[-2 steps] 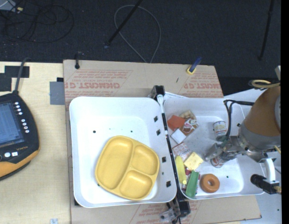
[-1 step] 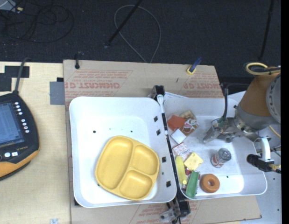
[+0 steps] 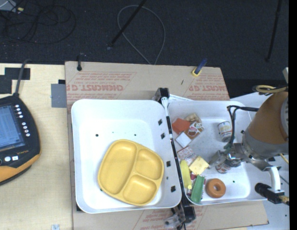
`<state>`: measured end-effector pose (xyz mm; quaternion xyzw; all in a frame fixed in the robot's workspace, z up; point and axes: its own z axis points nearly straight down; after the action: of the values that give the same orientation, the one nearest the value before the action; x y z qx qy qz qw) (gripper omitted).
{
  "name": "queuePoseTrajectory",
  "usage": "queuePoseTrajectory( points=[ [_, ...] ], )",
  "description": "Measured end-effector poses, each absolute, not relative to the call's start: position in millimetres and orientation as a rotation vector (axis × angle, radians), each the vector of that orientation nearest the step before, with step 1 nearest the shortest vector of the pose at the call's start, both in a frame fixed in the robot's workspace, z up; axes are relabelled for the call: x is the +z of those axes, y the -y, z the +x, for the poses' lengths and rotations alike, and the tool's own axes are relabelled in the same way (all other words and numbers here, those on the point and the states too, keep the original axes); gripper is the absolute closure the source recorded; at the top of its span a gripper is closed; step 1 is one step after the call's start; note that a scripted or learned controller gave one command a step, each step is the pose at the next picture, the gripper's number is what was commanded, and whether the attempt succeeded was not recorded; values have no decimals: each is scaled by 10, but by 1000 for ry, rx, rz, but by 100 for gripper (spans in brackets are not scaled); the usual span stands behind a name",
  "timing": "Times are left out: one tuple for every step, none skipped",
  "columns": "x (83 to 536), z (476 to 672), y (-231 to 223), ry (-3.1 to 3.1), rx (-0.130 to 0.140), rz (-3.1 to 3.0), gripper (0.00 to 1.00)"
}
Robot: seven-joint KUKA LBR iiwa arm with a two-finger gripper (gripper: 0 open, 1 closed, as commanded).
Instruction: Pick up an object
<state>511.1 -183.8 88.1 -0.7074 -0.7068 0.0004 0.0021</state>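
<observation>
Gripper (image 3: 224,161), grip state unreadable, low among donut (image 3: 216,188), yellow block (image 3: 199,166), small can (image 3: 224,129).

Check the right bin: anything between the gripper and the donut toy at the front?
Nothing visible stands between them. The gripper sits low in the right bin, just behind the brown donut, with bare bin floor between. The yellow block and green marker lie off to the donut's left, outside that path.
</observation>
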Motion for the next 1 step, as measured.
queuePoseTrajectory(
  points=[
    [986,5132,1851,2216,0,-2219,100]
  ],
)
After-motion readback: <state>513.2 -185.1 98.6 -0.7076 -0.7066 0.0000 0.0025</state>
